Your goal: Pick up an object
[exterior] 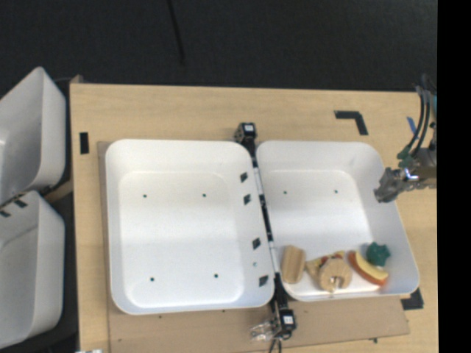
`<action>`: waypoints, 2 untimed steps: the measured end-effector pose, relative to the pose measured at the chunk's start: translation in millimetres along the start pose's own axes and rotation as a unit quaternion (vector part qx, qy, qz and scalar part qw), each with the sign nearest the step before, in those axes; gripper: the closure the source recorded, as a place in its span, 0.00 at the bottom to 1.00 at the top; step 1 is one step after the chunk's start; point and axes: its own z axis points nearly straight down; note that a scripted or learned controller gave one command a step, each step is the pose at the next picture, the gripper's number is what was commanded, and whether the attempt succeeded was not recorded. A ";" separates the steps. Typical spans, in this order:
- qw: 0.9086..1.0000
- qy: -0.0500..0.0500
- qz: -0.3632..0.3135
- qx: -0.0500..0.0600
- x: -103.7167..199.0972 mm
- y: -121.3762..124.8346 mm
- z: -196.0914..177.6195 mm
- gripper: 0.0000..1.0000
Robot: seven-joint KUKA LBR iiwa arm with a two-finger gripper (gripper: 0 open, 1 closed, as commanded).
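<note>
Along the near edge of the right bin (316, 160) lies a row of small things: a tan wooden block (293, 263), a pale brown lump (329, 272), and an apple-like slice (368, 269) touching a green piece (378, 253). They sit below and mostly left of the claw (385, 186), well apart from it. It hovers at that bin's right rim, and I cannot tell its state; the left bin (176, 153) lies farther left.

Arm (419, 153) cut off at right edge; fingers (385, 187) too blurred to read.
</note>
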 end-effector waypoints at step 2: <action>1.000 0.000 0.002 0.000 55.0 20.6 31.5 1.00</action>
